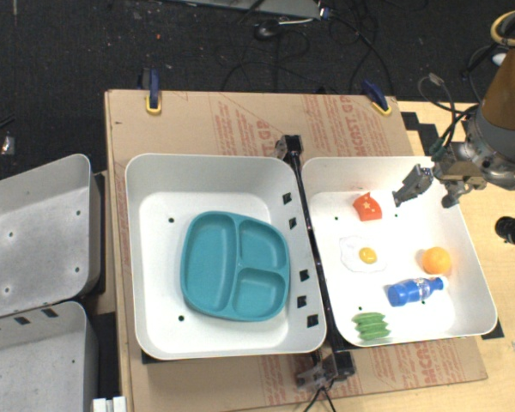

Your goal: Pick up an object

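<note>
1. Objects for picking lie in the right bin (476, 256): a red block (367, 207) near the far left, a fried-egg toy (362, 254) below it, an orange ball (436, 260) toward the right side, a blue bottle (415, 291) lying on its side near the ball, and a green ridged piece (370, 325) at the near edge.
2. All five sit apart from one another; none touches the bin wall except the green piece, which lies close against the near rim.
3. Gripper (431, 190) hangs over the far right part of the same bin, level with the red block and well to its right.
4. Fingers (411, 186) are spread wide, one reaching left and one lower right, with nothing between them.
5. Arm (502, 110) enters from the right, its orange band visible above the wrist.
6. Left bin (146, 230) holds a teal divided plate (236, 266) with three compartments, lying flat near the centre.
7. Both bins rest side by side on a cardboard sheet (223, 123) clamped to the table at the far edge.
8. Two loose white trays (34, 230) lie to the left, off the cardboard.
</note>
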Robot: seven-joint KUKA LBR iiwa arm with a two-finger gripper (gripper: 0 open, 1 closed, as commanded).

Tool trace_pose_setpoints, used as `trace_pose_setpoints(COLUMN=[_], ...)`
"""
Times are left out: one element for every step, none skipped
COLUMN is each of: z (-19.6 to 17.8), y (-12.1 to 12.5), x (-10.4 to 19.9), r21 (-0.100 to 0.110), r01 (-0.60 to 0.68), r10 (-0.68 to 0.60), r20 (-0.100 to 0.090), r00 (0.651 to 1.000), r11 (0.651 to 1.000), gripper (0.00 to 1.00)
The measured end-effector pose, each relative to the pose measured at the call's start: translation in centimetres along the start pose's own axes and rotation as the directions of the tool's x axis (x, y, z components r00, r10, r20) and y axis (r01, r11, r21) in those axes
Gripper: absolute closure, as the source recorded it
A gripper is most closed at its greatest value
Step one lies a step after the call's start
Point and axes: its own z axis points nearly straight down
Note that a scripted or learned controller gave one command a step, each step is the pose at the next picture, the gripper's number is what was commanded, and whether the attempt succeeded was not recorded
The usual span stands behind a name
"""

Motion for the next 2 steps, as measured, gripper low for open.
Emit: trace_pose_setpoints(z=[-0.6,4.5], y=[0.2,0.6], x=[0.0,-0.9], r21=[-0.012,-0.007], r01=[0.003,0.0], r10=[-0.003,0.0], r20=[0.002,0.002], r00=[1.0,1.0], r11=[1.0,1.0], gripper=[0.0,0.0])
